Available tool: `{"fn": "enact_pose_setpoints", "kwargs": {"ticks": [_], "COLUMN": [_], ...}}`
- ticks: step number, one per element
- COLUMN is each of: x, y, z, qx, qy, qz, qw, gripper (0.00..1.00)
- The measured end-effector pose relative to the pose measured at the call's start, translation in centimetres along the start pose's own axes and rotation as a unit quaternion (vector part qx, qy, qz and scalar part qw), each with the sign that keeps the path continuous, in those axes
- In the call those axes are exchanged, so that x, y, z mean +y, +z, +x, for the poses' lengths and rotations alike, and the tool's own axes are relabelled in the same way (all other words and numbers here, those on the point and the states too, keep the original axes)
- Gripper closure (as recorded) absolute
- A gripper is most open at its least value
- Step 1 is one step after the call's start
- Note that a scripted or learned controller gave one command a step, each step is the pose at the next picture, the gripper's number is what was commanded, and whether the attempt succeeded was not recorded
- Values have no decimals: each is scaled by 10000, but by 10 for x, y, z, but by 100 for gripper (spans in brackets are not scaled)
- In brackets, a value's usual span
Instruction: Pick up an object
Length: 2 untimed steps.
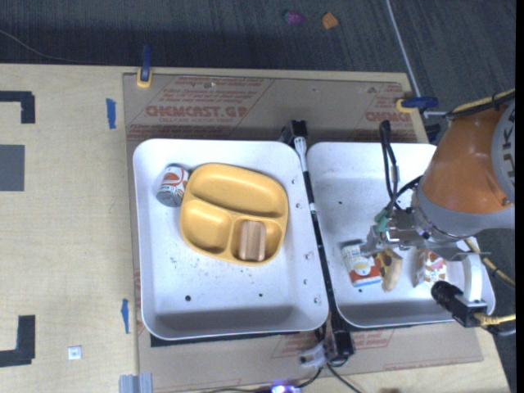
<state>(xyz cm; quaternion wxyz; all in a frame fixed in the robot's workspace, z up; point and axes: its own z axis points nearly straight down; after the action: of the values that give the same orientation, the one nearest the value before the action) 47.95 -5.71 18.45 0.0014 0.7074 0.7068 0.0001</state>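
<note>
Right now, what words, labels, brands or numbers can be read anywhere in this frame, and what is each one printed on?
"CHEMCAST GP": red print on the brown sheet under the bins, left of centre; it repeats to the right, too faint to read there.
Can beside the yellow tray: label too blurred to read.
Packet in the right bin, near the tool: print too small to read.
</note>
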Motion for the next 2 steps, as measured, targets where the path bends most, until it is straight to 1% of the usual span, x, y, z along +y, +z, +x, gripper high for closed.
{"fn": "enact_pose_setpoints", "kwargs": {"ticks": [1,2], "x": [1,1], "y": [0,0], "z": [51,63], "qx": [12,11], "qy": [-11,-13], "qz": [0,-2], "qw": [10000,10000], "gripper": [100,100]}}
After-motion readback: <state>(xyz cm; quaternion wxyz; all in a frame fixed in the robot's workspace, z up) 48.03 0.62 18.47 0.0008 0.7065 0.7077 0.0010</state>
